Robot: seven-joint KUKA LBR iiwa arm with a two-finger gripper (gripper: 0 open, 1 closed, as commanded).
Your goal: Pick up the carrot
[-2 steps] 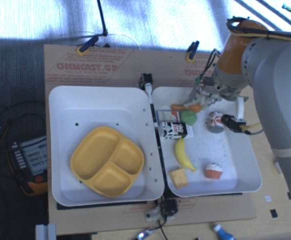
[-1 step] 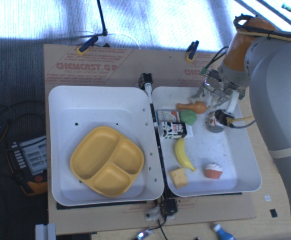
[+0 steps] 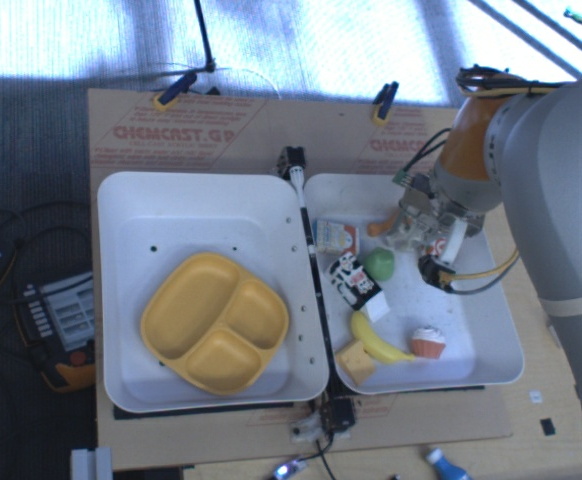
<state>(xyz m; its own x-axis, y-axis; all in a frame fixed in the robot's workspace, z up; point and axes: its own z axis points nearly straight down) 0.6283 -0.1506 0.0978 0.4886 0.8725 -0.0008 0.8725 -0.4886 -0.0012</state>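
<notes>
Starting at the left: left bin (image 3: 131, 208) holds a yellow divided plate (image 3: 216, 321), three compartments, lying flat and slightly turned. Black clip (image 3: 292, 161) sits at the top of the seam between the two bins. Right bin (image 3: 491, 353) holds the clutter. Small carton (image 3: 334, 235) near its upper left, just right of the seam. Black-and-white cow toy (image 3: 351, 278) below the carton, touching or nearly touching a green ball (image 3: 379, 264) on its right. Tan cracker-like block (image 3: 355, 363) at the bottom left corner area, with the banana (image 3: 379, 339) lying just above it, angled toward the cupcake (image 3: 429, 343) on its right. Carrot (image 3: 380, 228), an orange piece, lies in the upper middle of the right bin, above the green ball and right of the carton. Gripper (image 3: 411, 230) is down low just right of the carrot, close beside it; cannot tell whether fingers are open or closed, too blurred. Grey arm (image 3: 541, 168) with orange band (image 3: 466, 148) enters from the right, cables looping below the wrist.
</notes>
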